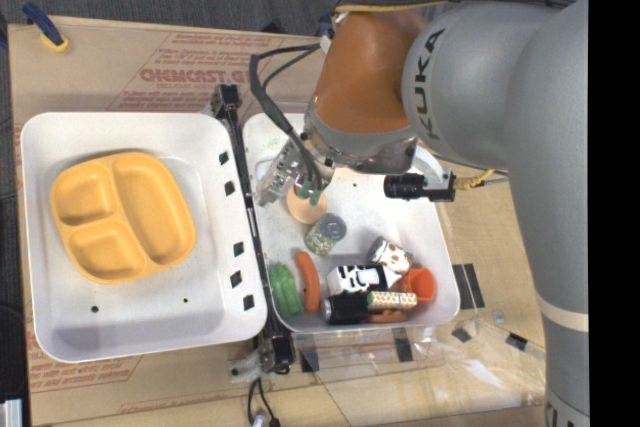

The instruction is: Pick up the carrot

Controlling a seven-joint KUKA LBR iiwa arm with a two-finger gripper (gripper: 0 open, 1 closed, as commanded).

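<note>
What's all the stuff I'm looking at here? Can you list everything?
Bins: two, white, side by side on the bench.
Divided tray: one, yellow, in the left bin.
Carrot: one, orange, right bin, near edge, beside a green piece.
Small can: one, greenish with a grey top, middle of the right bin.
Tan round piece: one, right bin, just under the gripper.
Mixed toys: a cluster, black, white, orange, right bin's near corner.
Clamp: one, blue and yellow, bench's far left corner.
Arm: one, grey with an orange band.
Gripper: one, over the right bin.

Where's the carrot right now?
The carrot lies in the right bin, near its front left corner, between a green item and a black bottle.
</note>
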